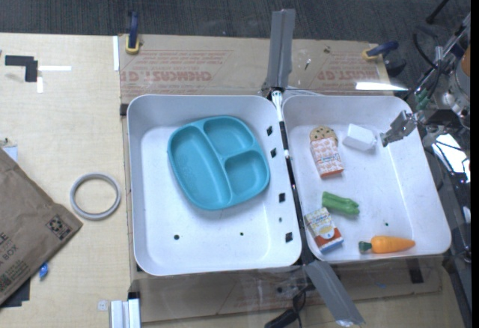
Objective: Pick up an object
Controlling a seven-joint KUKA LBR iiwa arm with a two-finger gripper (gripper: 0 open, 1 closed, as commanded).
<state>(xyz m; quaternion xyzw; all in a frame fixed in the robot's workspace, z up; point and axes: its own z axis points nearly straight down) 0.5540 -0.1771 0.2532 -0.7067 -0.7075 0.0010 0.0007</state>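
The tool (395, 131) is hovering at the right bin's (419, 169) upper right edge, nothing sitting between its fingers — whether they are apart or together I cannot tell. Just left of it a white block (358, 138) is lying, and beside that a cookie carton (326, 152). Lower down, a green pickle (341, 204) is resting near the middle, a small milk carton (323, 229) is leaning by the divider, and an orange carrot (388, 245) is lying along the front wall. The left bin (150, 244) is holding a teal divided plate (218, 162). A tape roll (95, 195) is sitting on the worktop (60, 132) — well apart from both bins.
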